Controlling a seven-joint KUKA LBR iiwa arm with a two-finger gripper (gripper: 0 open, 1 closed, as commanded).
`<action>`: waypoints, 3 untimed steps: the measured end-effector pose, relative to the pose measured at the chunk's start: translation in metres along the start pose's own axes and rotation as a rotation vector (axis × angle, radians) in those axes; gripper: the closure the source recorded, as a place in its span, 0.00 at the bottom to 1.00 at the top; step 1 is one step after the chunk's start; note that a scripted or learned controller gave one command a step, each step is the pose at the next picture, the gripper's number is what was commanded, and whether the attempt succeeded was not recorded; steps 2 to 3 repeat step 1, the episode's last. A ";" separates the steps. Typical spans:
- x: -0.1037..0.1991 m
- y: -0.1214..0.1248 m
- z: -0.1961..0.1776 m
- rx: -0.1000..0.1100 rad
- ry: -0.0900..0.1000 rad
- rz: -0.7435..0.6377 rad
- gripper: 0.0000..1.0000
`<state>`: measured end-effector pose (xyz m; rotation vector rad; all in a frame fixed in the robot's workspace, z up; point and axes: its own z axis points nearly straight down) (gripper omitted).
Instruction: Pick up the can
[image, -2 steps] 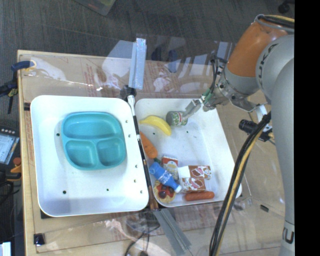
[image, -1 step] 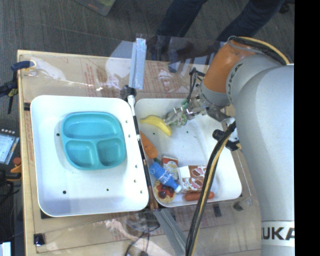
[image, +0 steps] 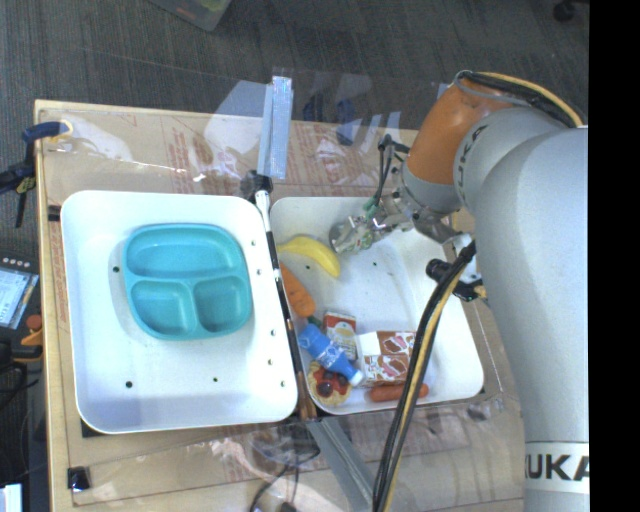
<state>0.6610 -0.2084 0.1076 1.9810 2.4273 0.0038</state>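
Silvery and shiny, a small metal can (image: 346, 237) sits at the far end of the right bin (image: 455, 330), just beside the thick end of a yellow banana (image: 311, 255). Its surface throws pale and dark reflections and its outline looks lumpy, perhaps dented. It lies tilted rather than upright. No label can be read on it.

The gripper (image: 368, 226) is right at the can, reaching in from the right over the bin's far rim. At this slant its tip and the can blur together, so I cannot tell whether the gripper is wide, narrow or clamped on the can, nor whether the can is lifted or resting on the bin floor. The orange band (image: 440, 135) of the arm sits just above and behind it, and a black cable (image: 425, 340) hangs down across the bin.

Nearer the front of the same bin lie an orange carrot (image: 298, 290), a blue bottle (image: 325, 346), two red-and-white cartons (image: 385, 352), and a reddish sausage (image: 397, 392), all well apart from the can.

The left bin (image: 90, 330) holds a teal divided plate (image: 187, 278).
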 end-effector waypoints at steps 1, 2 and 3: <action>0.049 0.008 -0.114 0.005 0.004 -0.077 1.00; 0.049 0.008 -0.114 0.005 0.004 -0.077 1.00; 0.049 0.008 -0.114 0.005 0.004 -0.077 1.00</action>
